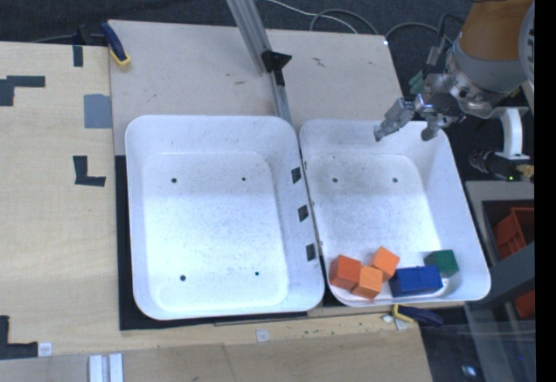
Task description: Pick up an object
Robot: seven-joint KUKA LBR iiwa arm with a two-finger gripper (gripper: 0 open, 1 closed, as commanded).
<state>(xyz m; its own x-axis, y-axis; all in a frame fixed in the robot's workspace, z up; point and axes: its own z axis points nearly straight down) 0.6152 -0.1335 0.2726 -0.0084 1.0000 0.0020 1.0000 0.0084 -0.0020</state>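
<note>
1. Blocks sit bunched in the near right corner of the right-hand shallow white plastic bin (452, 189): two orange cubes (347, 270) and (371, 282) touching each other, a third orange cube (386, 260) tilted just behind them, a blue rectangular block (415, 281) beside those, and a small dark green block (444, 261) at the blue one's far end.

2. Long axis of the blue block runs roughly along the bin's near wall, left to right in the camera view, so I'd judge a grasp across its short side to be the likeliest.

3. Between the cluster and the arm lies a bare stretch of speckled bin floor; nothing stands in the way.

4. Farther back, the two-finger gripper (407, 122) hangs over the far right edge of that same bin, well apart from the blocks. Its fingers are spread and nothing is between them.

5. From the gripper, the blocks lie toward the near wall, almost straight down the bin's length. That reach is the relation the coming move turns on, as I read it.

6. Behind the gripper rises the grey arm with its orange band (499, 3), coming in from the right.

7. Left-hand white bin (139, 198) holds none of the blocks.
</note>
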